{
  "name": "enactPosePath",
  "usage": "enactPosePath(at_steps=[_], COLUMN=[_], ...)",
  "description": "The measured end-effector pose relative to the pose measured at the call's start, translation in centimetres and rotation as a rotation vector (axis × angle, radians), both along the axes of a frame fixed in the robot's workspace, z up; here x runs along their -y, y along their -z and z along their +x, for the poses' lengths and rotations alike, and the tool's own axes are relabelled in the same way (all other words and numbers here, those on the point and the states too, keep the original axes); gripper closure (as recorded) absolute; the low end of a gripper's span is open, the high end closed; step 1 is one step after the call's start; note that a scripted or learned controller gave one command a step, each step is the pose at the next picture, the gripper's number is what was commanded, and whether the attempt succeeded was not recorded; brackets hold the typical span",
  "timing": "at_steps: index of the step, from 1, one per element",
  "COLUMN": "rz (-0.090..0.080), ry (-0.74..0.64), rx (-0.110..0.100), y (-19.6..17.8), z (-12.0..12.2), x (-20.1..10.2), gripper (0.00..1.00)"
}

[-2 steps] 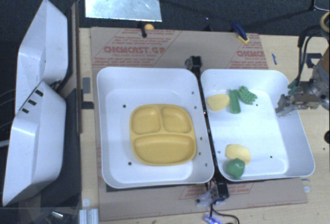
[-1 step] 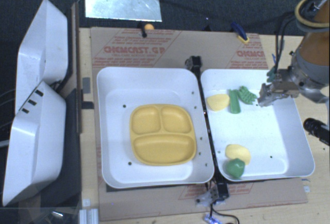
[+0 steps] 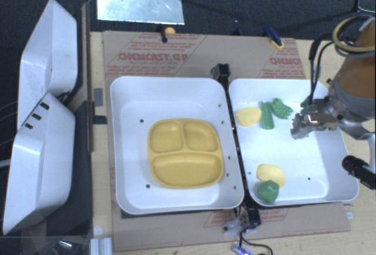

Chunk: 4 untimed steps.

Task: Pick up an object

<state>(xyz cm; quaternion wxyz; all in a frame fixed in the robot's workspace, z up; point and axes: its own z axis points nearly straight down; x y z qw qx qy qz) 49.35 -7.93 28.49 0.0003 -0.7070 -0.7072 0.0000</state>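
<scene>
In the right bin [image 3: 329, 183] lie a pale yellow piece [image 3: 248, 116], a long green piece [image 3: 267, 115] and a ridged green piece [image 3: 282, 108] near the back. A yellow lump [image 3: 271, 174] and a green lump [image 3: 269, 191] sit by the front left corner. My gripper [image 3: 305, 124] hangs over the bin's right half, a little right of the ridged green piece, with nothing seen between its fingers. The arm's orange band [image 3: 358, 74] rises behind it.
The left bin [image 3: 126, 148] holds a yellow divided plate [image 3: 185, 151]. A black clamp [image 3: 221, 70] sits at the back between the bins. White housings [image 3: 41, 113] stand at the left, and cables run across the dark floor behind the bench.
</scene>
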Motion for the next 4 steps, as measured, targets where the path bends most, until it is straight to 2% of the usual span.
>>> enactPosePath(at_steps=[3,4], rz=[0.0,0.0], ry=[-0.002,0.0], rx=[0.001,0.002], y=[0.9,0.1], z=[-0.7,-0.7], x=[-7.0,-7.0], gripper=[1.0,1.0])
